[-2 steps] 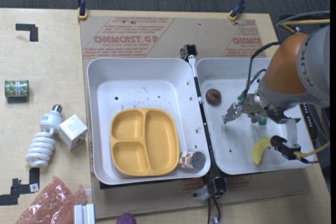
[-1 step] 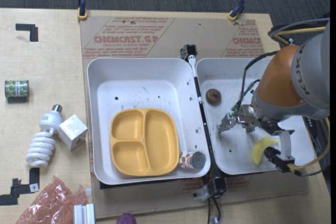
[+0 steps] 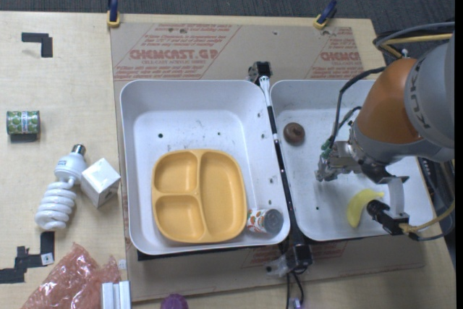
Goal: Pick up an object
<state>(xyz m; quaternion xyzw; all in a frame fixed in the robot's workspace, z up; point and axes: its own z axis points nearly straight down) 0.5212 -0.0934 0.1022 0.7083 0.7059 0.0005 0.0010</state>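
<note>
Dark grey carpet borders a pale wooden surface (image 3: 65,83) on which a brown cardboard sheet (image 3: 181,47), printed in red and held by two blue-and-yellow clamps at its far edge, underlies two shallow white plastic bins set side by side. Left bin (image 3: 134,155): a yellow three-compartment plastic tray (image 3: 199,195) lies flat toward the near side; just beside its right near corner, in the bin's corner, lies a small can on its side with a grey lid and red-and-white label (image 3: 264,221). Right bin (image 3: 304,213): a small round brown object (image 3: 294,132) rests near the far left corner, and a yellow banana-shaped object (image 3: 359,206) lies near the near wall. The grey arm with its orange band (image 3: 387,108) reaches in from the right; the metal two-finger gripper (image 3: 327,168) points down over the middle of the right bin, between the brown object and the banana and apart from both. Whether the jaws are wide or narrow cannot be told, and nothing is seen between them. Left of the bins on the bare surface: a green-labelled can on its side (image 3: 23,124), a white spiral light bulb (image 3: 59,188), a small white cube-shaped box (image 3: 100,181) touching it, and a red mesh bag (image 3: 69,278) at the near edge.
</note>
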